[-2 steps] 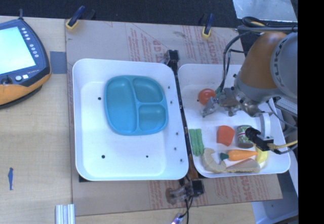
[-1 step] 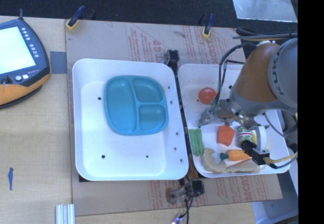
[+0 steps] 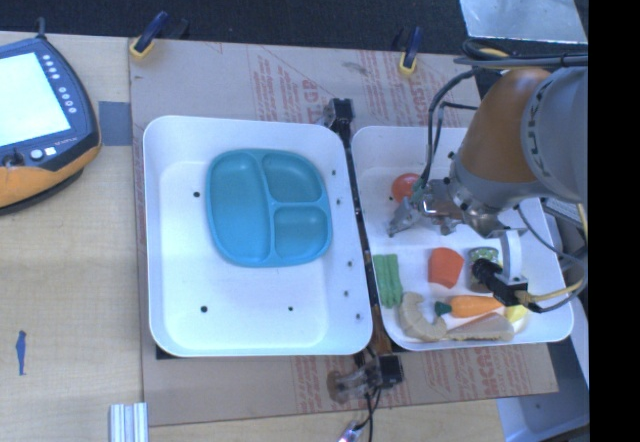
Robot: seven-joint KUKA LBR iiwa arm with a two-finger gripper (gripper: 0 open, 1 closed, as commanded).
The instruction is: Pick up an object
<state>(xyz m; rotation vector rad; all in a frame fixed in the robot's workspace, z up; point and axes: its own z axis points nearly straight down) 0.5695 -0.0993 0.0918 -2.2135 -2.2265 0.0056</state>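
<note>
Gripper (image 3: 408, 220) position: low in the right-hand shallow white bin (image 3: 375, 152), its metal fingers beside the small red ball (image 3: 404, 185). We cannot tell from this view whether they are apart or together, and we see nothing between them.

By descending size, we note the left-hand white bin (image 3: 170, 315) with its blue three-compartment plastic plate (image 3: 268, 206), then the right-bin items: a pale beige flat piece (image 3: 470, 330), an orange carrot-shaped toy (image 3: 475, 306), an orange-red block (image 3: 446, 266), a green ridged strip (image 3: 387, 279) and the red ball.

Risks, in our judgement: the round ball may roll from a closing pinch. The bin wall stands near, so a misaligned descent could strike it. Crowded items at the near edge invite a double grab.
</note>
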